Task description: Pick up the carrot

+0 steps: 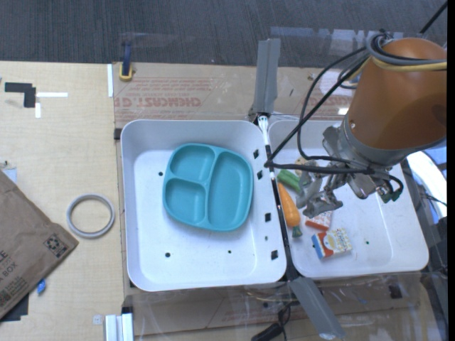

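The orange carrot [288, 206] lies in the right bin [398, 251] against its left wall, pointing roughly front to back, with a green top end [287, 178] behind it. My gripper [320, 199] hangs just right of the carrot, over the bin's left half. Its metal fingers [315, 204] stand close to the carrot, and nothing shows between them. The arm's orange band [398, 94] rises above, hiding the bin's back part.
A teal divided plate [209, 187] sits in the left bin [142, 240]. A small red, white and blue packet [332, 243] and a red piece [318, 224] lie near the carrot in the right bin. A tape ring [90, 214] and cardboard [25, 240] rest on the bench at left.
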Controlling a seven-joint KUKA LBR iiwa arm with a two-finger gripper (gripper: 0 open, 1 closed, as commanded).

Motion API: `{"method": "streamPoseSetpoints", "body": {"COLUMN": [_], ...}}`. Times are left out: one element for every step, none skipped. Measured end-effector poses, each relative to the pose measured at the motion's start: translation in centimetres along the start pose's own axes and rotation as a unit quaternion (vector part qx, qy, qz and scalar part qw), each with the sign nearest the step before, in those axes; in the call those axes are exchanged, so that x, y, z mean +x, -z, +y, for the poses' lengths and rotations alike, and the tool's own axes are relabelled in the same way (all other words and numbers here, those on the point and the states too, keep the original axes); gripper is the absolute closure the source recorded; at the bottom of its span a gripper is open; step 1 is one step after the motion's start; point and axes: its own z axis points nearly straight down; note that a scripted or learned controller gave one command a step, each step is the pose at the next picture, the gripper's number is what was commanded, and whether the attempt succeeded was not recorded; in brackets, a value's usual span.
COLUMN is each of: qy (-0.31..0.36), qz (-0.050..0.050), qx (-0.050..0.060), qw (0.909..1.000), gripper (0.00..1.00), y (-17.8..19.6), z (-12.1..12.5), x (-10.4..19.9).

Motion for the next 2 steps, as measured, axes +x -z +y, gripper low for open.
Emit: {"method": "streamPoseSetpoints", "body": {"qy": [0.008,0.137], "qz": [0.0,0.001], "qx": [0.0,-0.001], "qw": [1.0,0.9905], "gripper": [1.0,1.0], "y": [15.5,1.9], "z": [-0.4,-0.1], "x": [-1.4,-1.1]}}
